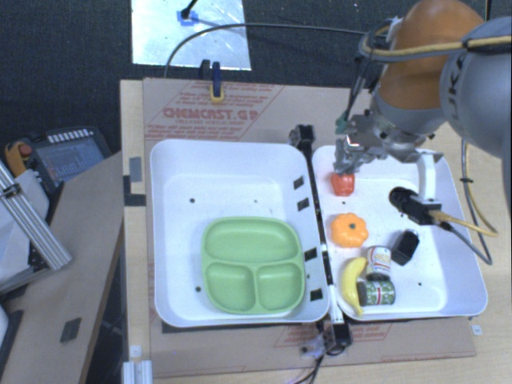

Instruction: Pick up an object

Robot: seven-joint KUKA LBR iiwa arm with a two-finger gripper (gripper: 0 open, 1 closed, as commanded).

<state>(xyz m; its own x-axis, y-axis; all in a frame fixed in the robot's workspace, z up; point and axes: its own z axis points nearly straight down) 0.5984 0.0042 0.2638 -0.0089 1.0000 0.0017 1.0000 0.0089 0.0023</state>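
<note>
Red object [343,184] sits directly under the gripper [347,164], just above the orange pumpkin [350,230]; jaws' opening and grip can't be told.

Bins [240,154]: smooth white plastic, slight sheen. Tray [252,266]: matt green plastic. Pumpkin [350,230]: glossy orange. Banana [352,285]: smooth yellow, plastic-looking. Can [376,292]: metal ends, printed label. Surface [232,110]: matt brown cardboard, red print. Arm [436,46]: glossy orange and grey shell.
</note>
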